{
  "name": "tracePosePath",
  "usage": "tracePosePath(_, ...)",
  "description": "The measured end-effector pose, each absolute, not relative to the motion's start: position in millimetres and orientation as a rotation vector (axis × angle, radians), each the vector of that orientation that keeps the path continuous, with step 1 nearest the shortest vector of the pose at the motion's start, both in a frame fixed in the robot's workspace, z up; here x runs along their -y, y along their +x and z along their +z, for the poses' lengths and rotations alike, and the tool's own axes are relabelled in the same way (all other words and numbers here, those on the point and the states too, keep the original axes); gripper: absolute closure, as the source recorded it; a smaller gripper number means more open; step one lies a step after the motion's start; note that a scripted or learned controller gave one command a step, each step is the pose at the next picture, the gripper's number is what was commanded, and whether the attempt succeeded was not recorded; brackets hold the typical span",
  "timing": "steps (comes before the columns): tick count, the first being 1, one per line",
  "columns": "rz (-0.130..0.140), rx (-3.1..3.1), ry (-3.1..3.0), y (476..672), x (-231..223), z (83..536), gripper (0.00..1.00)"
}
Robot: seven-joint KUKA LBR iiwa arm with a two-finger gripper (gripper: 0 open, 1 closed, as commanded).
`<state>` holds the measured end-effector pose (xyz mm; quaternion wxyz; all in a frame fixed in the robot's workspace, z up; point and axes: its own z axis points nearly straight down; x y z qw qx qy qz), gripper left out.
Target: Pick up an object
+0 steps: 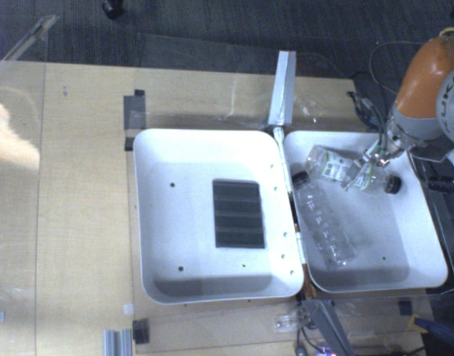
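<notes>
**Wooden desk, two white bins, tool working over the right one**

Pale wood of the desk [71, 199] is carrying both bins, and the tool [374, 162] is hanging low over the far part of the right bin [433, 262], with the arm's orange band above it.

A crumpled clear container [329, 164] is lying in that bin just beside the tool, on the side away from the arm. It is either touching the tip or barely apart from it; the glare on the plastic is hiding which. Its long axis is running roughly across the bin, pointing toward the tool, so it looks like the likeliest pick, and the coming move seems to be turning on a short shift away from the arm and then down. Whether the tool is spread, pressed together or already pinching the plastic cannot be told.

Farther from the tool, toward the near edge, a clear bottle [325, 221] is lying on its side. Its dark cap is sitting close to the wall shared by the bins and its body is slanting away toward the near right.

Well apart from the tool, across that wall, a dark ribbed block [238, 213] is lying flat in the middle of the left bin [175, 228].
</notes>
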<state>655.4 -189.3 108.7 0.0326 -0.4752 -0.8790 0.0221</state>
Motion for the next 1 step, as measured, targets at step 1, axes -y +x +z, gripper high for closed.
tracePosePath(1, -0.003, 2.900, -1.211, 669.6, 137.4, 182.2, 1.00)
